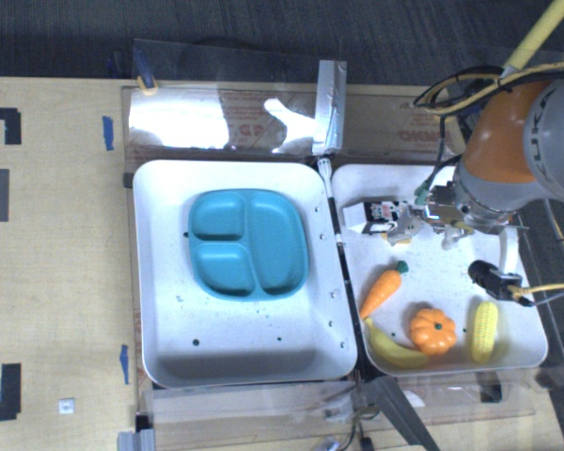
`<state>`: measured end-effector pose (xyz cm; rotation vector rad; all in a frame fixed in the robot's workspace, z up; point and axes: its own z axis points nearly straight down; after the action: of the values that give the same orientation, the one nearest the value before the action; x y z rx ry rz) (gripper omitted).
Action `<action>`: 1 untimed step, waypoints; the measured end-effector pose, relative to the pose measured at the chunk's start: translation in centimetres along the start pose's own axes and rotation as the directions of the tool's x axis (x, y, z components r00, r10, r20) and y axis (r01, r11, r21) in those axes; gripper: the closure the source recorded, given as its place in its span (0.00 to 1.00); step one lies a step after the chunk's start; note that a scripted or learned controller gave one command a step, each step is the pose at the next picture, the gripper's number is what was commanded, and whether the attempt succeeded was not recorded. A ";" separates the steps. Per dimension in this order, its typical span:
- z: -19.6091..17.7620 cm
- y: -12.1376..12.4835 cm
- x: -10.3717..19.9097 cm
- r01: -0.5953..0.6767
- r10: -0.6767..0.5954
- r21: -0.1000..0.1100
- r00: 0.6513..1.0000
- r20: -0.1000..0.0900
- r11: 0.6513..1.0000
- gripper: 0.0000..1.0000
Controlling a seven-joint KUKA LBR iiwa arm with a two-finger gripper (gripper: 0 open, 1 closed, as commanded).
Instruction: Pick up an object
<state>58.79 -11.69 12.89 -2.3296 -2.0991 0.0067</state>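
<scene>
While the end effector state is unclear, the carrot lies diagonal, tip lower-left

Right bin holds carrot, banana, pumpkin, corn — blue tray sits in the left bin.

I read no legible text, label, brand or number anywhere; reddish print on the cardboard panel is too blurred.
</scene>
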 end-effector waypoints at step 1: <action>1.0 -8.3 0.6 -0.066 0.066 -0.014 0.998 -0.001 0.998 0.00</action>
<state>50.62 -10.19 11.94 -2.4049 -2.0281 -0.0086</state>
